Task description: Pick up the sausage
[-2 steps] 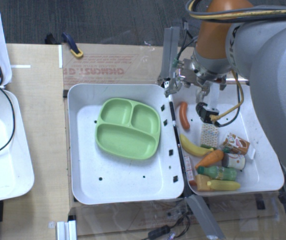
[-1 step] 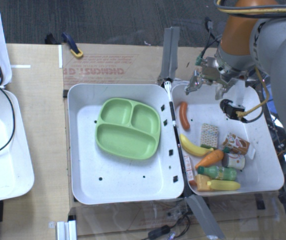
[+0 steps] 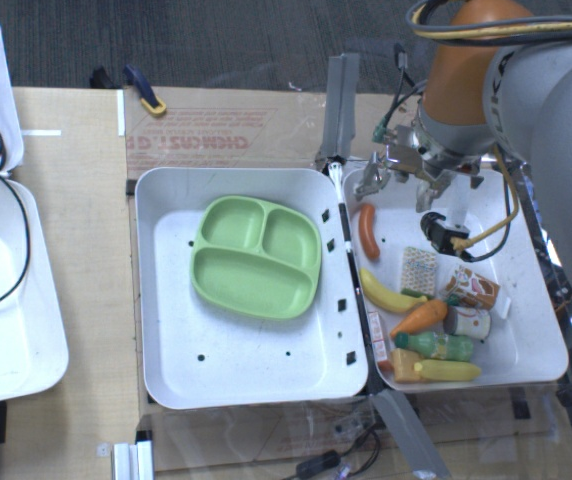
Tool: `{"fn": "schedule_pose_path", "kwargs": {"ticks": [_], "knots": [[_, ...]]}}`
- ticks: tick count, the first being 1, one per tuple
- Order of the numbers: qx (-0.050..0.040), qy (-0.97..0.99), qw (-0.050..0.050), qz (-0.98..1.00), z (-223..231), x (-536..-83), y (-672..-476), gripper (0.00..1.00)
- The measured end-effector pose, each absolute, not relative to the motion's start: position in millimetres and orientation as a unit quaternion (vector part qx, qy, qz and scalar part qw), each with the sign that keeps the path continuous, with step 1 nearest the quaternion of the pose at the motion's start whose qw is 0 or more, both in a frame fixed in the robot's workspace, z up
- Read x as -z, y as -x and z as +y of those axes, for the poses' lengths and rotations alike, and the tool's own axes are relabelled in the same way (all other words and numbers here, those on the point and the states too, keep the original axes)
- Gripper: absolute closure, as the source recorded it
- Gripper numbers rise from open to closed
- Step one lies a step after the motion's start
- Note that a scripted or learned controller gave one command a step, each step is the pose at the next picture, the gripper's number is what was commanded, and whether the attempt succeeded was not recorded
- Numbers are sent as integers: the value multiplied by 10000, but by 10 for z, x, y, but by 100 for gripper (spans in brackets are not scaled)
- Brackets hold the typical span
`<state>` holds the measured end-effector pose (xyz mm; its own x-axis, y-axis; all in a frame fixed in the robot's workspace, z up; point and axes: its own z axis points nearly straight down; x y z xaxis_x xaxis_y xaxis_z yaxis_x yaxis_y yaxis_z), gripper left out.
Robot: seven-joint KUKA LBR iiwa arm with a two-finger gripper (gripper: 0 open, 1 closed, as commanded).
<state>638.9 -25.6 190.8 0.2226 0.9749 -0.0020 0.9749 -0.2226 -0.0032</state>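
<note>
The one reddish-orange sausage (image 3: 368, 231) lies lengthwise at the upper left of the right-hand shallow white bin (image 3: 536, 353), close to the wall shared with the left-hand white bin (image 3: 166, 358), which holds a single green three-compartment plastic plate (image 3: 257, 257). The two-finger gripper (image 3: 403, 175) hangs just above and right of the sausage – whether open or closed, I cannot tell. Lower in the right bin lie one yellow banana (image 3: 386, 295) and one orange carrot (image 3: 421, 317).

Glossy sausage (image 3: 368, 231), matt green plastic plate (image 3: 257, 257), smooth white plastic bins (image 3: 166, 368), wooden bench (image 3: 76, 158).
</note>
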Motion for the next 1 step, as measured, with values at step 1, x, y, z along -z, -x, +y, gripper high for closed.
{"fn": "schedule_pose_path", "kwargs": {"ticks": [1], "knots": [[-13, 7910, 2, -6118, -345, -1906, -6504, 0]]}}
